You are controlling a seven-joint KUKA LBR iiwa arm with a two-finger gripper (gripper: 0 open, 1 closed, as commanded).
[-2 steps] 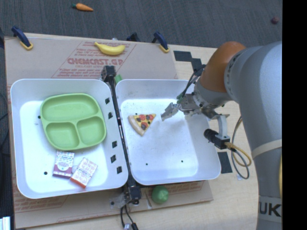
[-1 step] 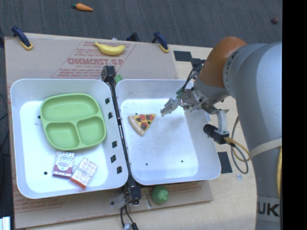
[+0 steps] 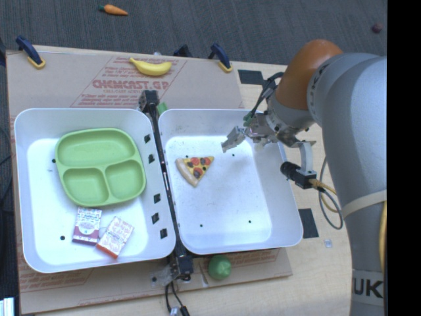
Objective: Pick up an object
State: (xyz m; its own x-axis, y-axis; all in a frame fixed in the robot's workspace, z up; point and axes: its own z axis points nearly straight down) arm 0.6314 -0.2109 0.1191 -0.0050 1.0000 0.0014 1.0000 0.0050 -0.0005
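Tool (image 3: 234,139) near pizza slice (image 3: 195,168); its grip state cannot be told.

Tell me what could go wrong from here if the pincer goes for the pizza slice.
1. The pizza slice lies flat on the right bin's floor, so the pincer may scrape or slide over it rather than grip.
2. The pincer hangs above and to the right of the slice, not over it; a straight descent would likely miss.
3. The slice lies near the divider, so a push could jam it there.

Dark grey carpet floor (image 3: 197,5) beyond a cardboard-topped bench (image 3: 197,78).
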